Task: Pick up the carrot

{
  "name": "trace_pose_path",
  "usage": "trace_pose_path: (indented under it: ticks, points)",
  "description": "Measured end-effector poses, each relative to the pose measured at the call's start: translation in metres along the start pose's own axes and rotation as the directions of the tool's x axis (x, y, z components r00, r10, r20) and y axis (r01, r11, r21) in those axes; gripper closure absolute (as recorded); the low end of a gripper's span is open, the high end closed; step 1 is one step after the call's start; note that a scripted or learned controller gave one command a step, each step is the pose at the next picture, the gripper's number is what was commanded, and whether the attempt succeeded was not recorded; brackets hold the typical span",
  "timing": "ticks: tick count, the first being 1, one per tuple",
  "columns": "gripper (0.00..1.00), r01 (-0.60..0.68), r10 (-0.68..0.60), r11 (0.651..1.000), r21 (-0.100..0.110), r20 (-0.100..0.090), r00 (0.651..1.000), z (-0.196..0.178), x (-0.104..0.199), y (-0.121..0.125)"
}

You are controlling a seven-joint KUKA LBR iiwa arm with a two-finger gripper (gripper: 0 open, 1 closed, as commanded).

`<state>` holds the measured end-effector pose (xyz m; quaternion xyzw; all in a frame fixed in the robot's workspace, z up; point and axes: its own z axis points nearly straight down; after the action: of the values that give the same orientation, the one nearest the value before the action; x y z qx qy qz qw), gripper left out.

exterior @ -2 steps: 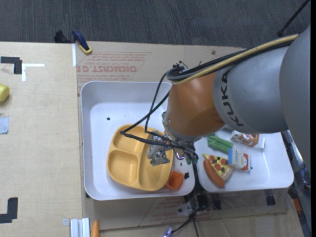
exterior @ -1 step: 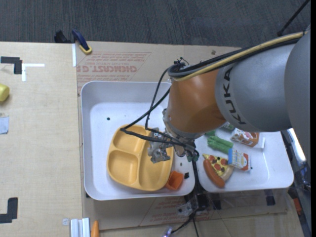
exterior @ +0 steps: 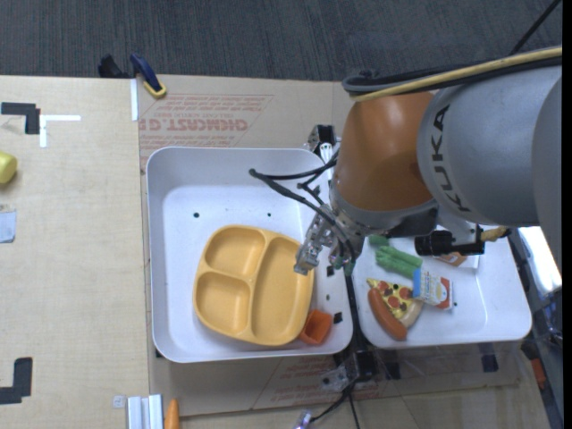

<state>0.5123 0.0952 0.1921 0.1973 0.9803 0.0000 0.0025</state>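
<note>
Above the two bins, my big grey arm reaches in from the right and covers the place where they meet. The left bin holds a yellow plate with three parts, and nothing lies on the plate. The right bin holds some toy food, like a pizza slice and a green thing. My hand hangs over the right edge of the plate. It is too small and dark in the picture, so I cannot tell if it is spread or pressed together. I see nothing orange in it, so I think the job is not done yet. The carrot looks like a small orange lump. It sits in the left bin, touching the plate's lower right edge, near my hand but lower down. I think I must go down to it and grab it.
</note>
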Motion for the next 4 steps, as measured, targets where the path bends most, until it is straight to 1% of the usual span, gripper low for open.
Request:
trace_pose_path:
  ticks: [1, 2, 3, 4]
  points:
    - [1.00, -0.142, 0.142, 0.990, 0.002, -0.004, 0.990, 0.000, 0.052, 0.037]
    - [1.00, -0.141, 0.141, 0.990, 0.002, -0.001, 0.990, -0.009, 0.050, 0.038]
    - [1.00, -0.503, 0.503, 0.864, 0.002, 0.000, 0.864, -0.039, 0.045, 0.023]
    - [1.00, -0.888, 0.888, 0.461, 0.010, 0.001, 0.461, 0.016, 0.039, 0.003]
